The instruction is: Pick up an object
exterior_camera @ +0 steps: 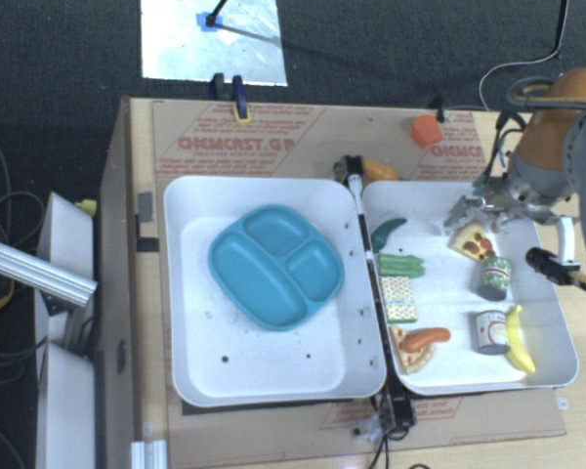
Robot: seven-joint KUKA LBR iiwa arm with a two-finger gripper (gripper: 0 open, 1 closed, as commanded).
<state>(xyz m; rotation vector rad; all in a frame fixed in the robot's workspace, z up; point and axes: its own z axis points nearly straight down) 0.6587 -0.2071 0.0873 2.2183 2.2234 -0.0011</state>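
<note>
My gripper (477, 213) hangs over the back of the right bin (557, 360), its metal fingers spread open with nothing between them. Just below it lies a pizza slice (474, 245). In front of that stand a green-labelled can (495, 277) and a second can (487, 332), with a banana (519, 341) beside the latter. Toward the bin's left side lie a dark green pepper (387, 231), green beans (401, 264), a checkered cracker (398, 299) and a sausage (426, 338) on a flat slice (413, 355).
The left bin (190, 360) holds a blue divided plate (273, 267). An orange block (427, 130) sits on the bench behind the bins, and an orange item (380, 172) lies by the divider's far end. The grey arm (557, 145) comes in at the right.
</note>
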